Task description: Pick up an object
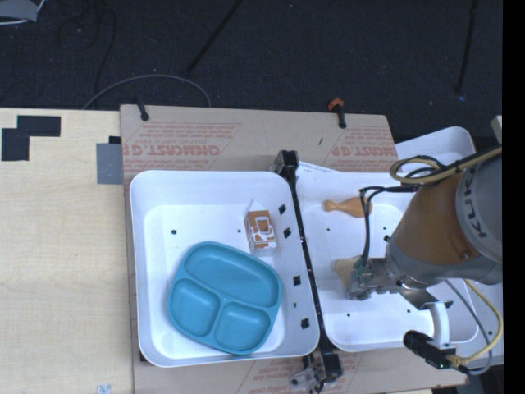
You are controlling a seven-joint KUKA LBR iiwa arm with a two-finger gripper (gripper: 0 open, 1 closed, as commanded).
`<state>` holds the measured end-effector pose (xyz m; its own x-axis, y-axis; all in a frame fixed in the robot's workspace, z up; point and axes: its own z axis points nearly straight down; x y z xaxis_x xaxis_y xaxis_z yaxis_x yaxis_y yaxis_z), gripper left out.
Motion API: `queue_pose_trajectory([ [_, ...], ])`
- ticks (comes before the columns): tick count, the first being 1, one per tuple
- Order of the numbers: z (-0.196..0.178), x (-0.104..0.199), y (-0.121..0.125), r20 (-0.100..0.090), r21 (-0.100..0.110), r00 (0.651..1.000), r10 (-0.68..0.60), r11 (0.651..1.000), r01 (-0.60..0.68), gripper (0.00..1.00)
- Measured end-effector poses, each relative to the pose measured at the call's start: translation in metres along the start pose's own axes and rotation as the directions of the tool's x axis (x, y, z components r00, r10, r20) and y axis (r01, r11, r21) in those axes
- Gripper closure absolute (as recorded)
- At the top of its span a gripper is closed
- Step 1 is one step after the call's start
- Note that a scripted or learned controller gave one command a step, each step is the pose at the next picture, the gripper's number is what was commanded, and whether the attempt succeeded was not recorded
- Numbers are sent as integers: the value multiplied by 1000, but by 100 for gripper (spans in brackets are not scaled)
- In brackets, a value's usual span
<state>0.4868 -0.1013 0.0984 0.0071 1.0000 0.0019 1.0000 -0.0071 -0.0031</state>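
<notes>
Hovering low in right shallow white bin (361,335), gripper (358,284) touching small tan object (344,266); jaws' state impossible to tell. Likely light, stiff; taking across narrow middle. Tan wooden spoon-like piece (346,207) lying near. Blue 3-compartment plastic tray (223,297), small orange-white carton (261,231) sitting in left bin (152,220).

**Legible markings**

Cardboard sheet (246,142) under the bins: red print, upside down from this view, reads "CHEMCAST GP"; it repeats at the sheet's right, partly cut off. Arm (484,212): letters "KU" visible on the grey casing. Small carton (261,231): orange-and-white print, too small to read.
</notes>
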Motion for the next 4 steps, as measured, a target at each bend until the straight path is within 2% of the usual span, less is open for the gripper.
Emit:
queue_pose_trajectory([
  [1,-53,-4,10,2,-5,1000,-8,1000,8,100],
  [3,-147,-5,14,2,-6,1000,-8,1000,8,100],
  [4,-151,44,27,0,-1,1000,-12,1000,12,100],
])
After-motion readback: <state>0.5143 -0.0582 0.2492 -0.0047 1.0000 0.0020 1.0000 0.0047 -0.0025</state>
